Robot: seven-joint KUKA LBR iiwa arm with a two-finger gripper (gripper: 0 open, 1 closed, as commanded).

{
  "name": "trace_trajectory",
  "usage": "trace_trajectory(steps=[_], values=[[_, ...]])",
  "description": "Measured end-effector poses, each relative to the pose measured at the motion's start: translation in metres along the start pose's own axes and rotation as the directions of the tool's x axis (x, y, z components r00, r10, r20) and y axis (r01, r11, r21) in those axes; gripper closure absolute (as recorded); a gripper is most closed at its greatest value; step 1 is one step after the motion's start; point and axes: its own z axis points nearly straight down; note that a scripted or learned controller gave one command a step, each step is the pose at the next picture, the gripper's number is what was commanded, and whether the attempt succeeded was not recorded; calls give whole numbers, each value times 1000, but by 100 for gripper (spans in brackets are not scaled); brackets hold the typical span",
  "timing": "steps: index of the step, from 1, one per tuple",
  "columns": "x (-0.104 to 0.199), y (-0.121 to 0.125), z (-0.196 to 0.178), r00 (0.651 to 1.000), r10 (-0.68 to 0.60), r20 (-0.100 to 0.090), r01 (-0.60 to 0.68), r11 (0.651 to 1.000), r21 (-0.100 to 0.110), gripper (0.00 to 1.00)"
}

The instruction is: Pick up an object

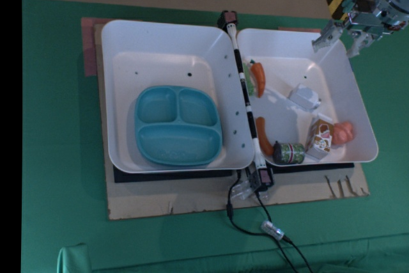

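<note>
Camera view: our gripper (339,41) hangs above the right bin's (358,109) far corner, jaws spread and holding nothing, because the carrot (259,77), can (289,153) and carton (320,137) lie low inside.

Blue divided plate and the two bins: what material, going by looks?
Blue divided plate: looks like moulded plastic, matte to satin; uniform colour, soft rounded compartment ridges, faint sheen. Left bin and right bin: likely thin formed plastic, smooth semi-gloss white; rounded corners and soft highlights on the sloped walls. Can't confirm from this view.
</note>
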Motion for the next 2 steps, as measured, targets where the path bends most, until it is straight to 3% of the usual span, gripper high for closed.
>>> trace_trajectory(steps=[1,2], values=[[-12,44,84,1000,0,3,0,1000,0,0],[-17,105,52,1000,-3,4,3,1000,-7,0]])
